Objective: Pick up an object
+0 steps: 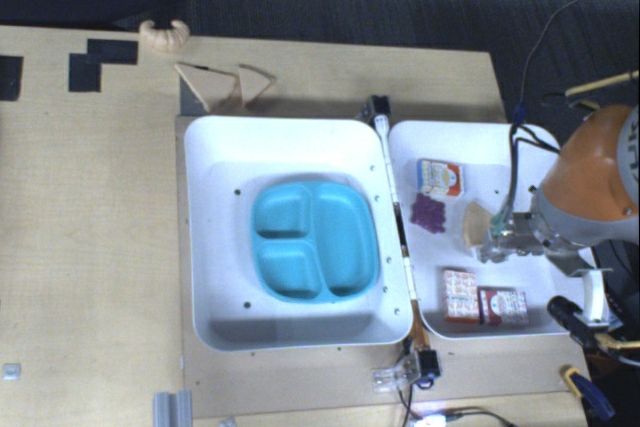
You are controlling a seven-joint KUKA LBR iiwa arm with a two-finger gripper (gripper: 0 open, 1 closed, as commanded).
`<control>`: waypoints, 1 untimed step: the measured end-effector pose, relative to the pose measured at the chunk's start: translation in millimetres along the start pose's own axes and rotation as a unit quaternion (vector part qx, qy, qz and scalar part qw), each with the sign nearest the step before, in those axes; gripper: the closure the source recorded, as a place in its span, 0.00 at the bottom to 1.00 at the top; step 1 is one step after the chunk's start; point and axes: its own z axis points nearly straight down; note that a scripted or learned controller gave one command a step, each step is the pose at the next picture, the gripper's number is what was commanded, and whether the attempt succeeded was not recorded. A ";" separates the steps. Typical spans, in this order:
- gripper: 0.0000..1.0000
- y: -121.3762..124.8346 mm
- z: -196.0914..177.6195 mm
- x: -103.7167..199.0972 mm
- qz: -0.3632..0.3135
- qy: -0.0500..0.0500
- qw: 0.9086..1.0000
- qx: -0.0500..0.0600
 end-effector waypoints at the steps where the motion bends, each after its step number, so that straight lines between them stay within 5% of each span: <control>1: 0.00 -0.1 0.1 0.0 0.000 0.000 1.000 0.000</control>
